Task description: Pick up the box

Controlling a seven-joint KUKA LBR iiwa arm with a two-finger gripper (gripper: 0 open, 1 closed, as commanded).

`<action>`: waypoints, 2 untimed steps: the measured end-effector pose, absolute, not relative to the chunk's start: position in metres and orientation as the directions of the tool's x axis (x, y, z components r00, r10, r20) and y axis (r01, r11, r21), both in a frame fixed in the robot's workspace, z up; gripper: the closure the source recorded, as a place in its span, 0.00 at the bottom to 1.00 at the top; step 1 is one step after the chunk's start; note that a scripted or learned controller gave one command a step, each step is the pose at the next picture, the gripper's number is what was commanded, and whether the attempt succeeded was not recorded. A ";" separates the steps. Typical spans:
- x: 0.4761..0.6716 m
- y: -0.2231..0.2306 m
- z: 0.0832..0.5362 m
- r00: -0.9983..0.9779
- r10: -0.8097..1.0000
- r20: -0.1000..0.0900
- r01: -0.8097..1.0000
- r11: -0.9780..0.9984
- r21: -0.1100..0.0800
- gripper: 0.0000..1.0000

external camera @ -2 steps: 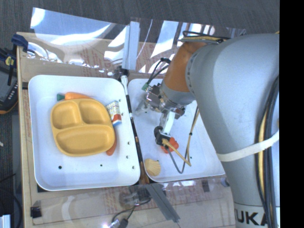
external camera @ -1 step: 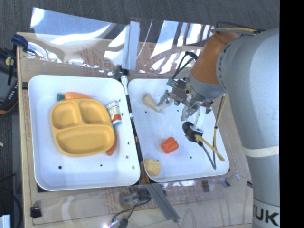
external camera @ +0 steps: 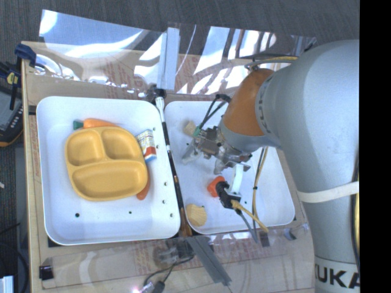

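Grey arm (external camera: 317, 133) | end effector (external camera: 204, 144) low in right bin (external camera: 275, 209)

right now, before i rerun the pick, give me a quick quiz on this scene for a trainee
1. True or false: the gripper is over the left bin.
2. Which lies right beside the box? A shell, B tray, C cable.
3. Fill in: the box lies in the ___ bin.

Key
1. False: the gripper is over the right bin.
2. B
3. left: it is in the left bin.
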State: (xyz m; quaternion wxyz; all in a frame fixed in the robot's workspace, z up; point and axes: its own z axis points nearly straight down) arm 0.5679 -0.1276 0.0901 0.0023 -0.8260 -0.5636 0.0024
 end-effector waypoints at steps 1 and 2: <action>0.482 -0.153 0.091 0.058 0.998 0.003 0.998 -0.058 -0.004 0.00; 0.529 -0.162 0.128 0.161 0.987 0.000 0.987 -0.161 -0.004 0.00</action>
